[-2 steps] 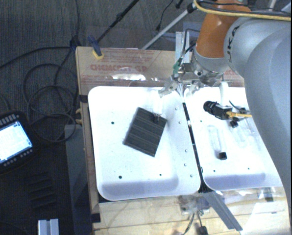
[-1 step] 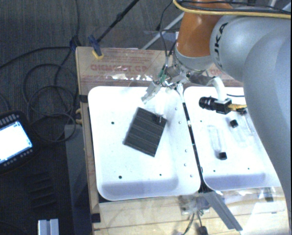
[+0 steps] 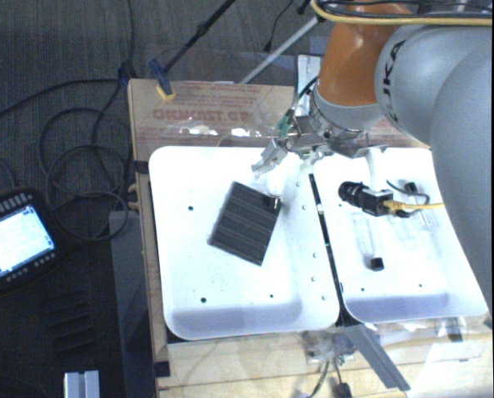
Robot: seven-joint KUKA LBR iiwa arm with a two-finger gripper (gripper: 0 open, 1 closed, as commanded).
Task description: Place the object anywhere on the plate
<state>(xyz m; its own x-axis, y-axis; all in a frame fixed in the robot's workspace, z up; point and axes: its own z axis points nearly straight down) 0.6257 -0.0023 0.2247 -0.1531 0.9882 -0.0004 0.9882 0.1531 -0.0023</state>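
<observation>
A dark grey ribbed plate (image 3: 245, 222) lies tilted in the left bin (image 3: 189, 305), a little right of its middle. A small black object (image 3: 376, 264) rests in the right bin (image 3: 429, 297), near its centre. My gripper (image 3: 273, 172) hangs over the far right corner of the left bin, just above the plate's upper right corner. It is well to the left of the small black object. I see nothing held in it.
The grey arm with its orange band (image 3: 355, 56) reaches in from the upper right, over the far side of the right bin. A raised divider (image 3: 323, 230) separates the two bins. A faint clear item (image 3: 370, 237) lies in the right bin just above the black object.
</observation>
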